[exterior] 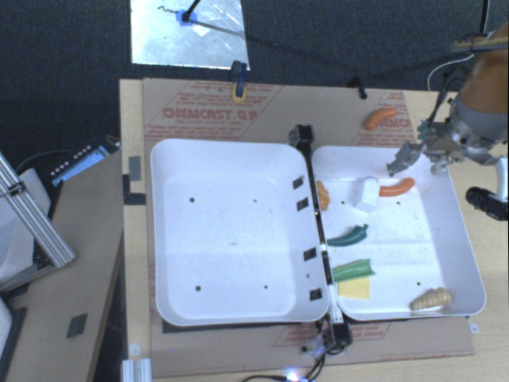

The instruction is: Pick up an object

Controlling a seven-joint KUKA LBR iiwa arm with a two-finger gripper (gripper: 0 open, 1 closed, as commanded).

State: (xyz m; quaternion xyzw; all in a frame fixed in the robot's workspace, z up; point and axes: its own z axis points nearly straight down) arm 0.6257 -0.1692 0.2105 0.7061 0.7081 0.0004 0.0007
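The grey arm's pincer [400, 162] hung over the back of the right shallow white bin [457, 237]; whether it was wide or narrow could not be told. Just beside it lay a small white block [367, 193] and an orange sausage-shaped piece [397, 187] — apart from a dark green pepper [348, 235], a yellow square [354, 288] and a tan shell-like piece [430, 298].

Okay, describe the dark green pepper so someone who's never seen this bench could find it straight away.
Look in the right bin, along its left wall beside the black divider. The green pepper lies there, above the lighter green piece and yellow block. It is the darkest, curved, glossy item.
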